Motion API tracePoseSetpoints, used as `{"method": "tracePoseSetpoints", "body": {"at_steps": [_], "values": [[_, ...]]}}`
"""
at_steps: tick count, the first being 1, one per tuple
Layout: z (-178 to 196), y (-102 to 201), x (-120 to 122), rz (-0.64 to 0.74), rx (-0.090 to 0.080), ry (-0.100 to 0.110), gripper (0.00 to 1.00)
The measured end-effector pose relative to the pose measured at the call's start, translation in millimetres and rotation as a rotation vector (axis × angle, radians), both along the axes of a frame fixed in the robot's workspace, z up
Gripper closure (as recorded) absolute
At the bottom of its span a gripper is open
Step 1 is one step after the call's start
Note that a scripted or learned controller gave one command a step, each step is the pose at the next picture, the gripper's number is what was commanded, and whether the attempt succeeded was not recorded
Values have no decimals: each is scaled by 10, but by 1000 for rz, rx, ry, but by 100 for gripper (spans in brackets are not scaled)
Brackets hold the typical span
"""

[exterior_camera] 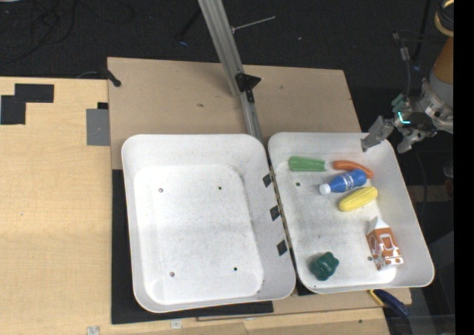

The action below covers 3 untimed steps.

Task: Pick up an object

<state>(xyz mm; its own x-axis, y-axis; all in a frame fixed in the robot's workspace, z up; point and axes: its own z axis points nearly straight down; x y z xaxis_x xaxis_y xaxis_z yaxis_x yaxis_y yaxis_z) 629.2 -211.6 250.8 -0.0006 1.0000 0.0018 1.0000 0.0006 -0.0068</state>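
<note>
The right bin (415, 252) holds several small objects. A green stick (306, 164) lies near its back edge, with an orange carrot-like piece (352, 168) to its right. Below them are a blue bottle with a white cap (343, 183) and a yellow corn cob (358, 198). An orange-and-white carton (383, 247) lies near the right wall, and a dark green lump (324, 265) sits near the front. My gripper (391, 136) hovers over the bin's back right corner, fingers spread open with nothing between them, clear of all objects.
The left bin (141, 178) sits beside the right one, joined by black clips. A slanted aluminium rail (224, 46) rises behind the bins. Light wooden bench top (52, 200) extends left, with dark floor and cables beyond.
</note>
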Motion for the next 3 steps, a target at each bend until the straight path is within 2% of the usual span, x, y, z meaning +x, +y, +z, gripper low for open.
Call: {"method": "tracePoseSetpoints", "body": {"at_steps": [1,3], "values": [[28,5,10,3,-2,-4,0],[-1201,161,-39,3,1,2,0]]}}
